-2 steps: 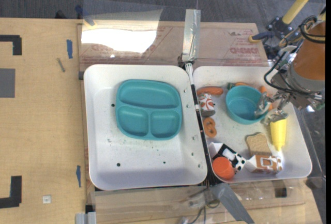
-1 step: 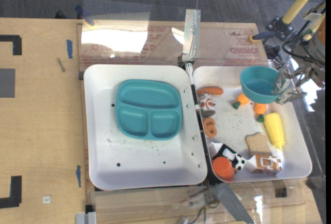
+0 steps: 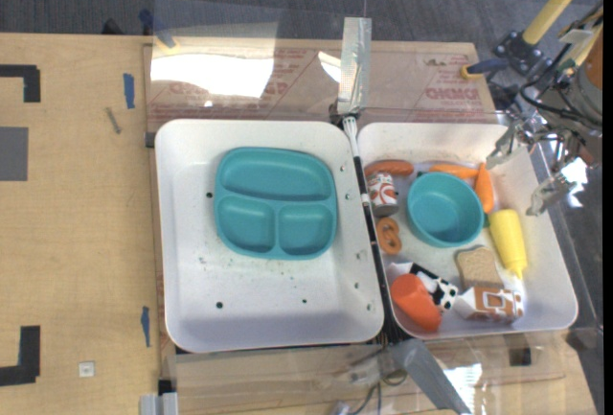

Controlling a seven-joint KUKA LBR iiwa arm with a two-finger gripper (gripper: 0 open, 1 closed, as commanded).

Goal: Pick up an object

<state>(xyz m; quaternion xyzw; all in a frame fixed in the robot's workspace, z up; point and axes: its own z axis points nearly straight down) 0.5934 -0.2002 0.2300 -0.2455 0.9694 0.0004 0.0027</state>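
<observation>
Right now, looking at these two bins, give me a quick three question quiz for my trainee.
1. True or false: the teal divided plate lies in the left bin.
2. Which sits nearest the teal bowl's right side? A) corn cob B) orange cup C) toast slice
3. Fill in: the gripper hovers over the right bin's ____ corner.

Key: 1 true. 2 A. 3 far right.

lab test bench | taped plywood top [image 3: 67, 212] | two white bins [image 3: 182, 241]
</observation>
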